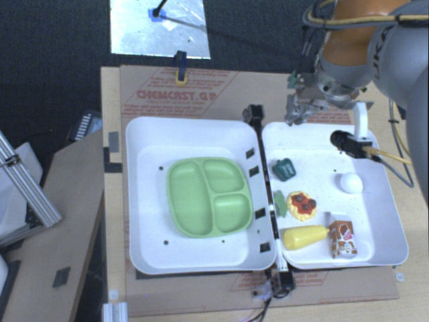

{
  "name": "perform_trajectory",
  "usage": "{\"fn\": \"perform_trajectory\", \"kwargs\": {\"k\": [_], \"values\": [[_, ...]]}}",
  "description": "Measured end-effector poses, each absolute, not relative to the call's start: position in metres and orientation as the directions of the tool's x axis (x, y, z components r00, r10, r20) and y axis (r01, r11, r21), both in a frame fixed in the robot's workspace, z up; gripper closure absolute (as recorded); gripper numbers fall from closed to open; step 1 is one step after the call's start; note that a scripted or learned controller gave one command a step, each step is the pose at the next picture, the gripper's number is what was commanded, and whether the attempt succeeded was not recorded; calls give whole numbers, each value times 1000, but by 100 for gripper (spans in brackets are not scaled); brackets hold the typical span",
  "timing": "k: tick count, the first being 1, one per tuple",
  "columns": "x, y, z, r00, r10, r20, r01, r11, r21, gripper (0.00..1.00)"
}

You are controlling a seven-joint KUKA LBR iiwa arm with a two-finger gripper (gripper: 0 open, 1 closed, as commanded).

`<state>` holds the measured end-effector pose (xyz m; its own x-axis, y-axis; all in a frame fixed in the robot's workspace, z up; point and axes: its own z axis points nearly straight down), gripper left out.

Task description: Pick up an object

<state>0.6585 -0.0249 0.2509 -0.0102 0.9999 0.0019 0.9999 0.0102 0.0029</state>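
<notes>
My gripper (295,116) hangs above the far left corner of the right bin (375,210), with nothing visible between its fingers. In that bin lie a dark green block (284,170), a white ball (350,182), a yellow and red round piece (302,206), a small green piece (279,203), a yellow banana-shaped item (305,236) and a red and white carton (343,239). All of them sit nearer to the camera than the gripper. The green block is the closest one to it.
The left bin (144,180) holds a light green divided plate (206,196). A black divider with clips (263,186) runs between the two bins. A shiny sheet (159,19) lies beyond the bench, and a yellow clamp (181,69) sits at the cardboard's far edge.
</notes>
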Motion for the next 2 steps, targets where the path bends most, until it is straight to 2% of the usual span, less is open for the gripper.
{"fn": "perform_trajectory", "kwargs": {"k": [2], "values": [[656, 75, 225, -10, 1000, 2, 1000, 10, 0, 100]]}}
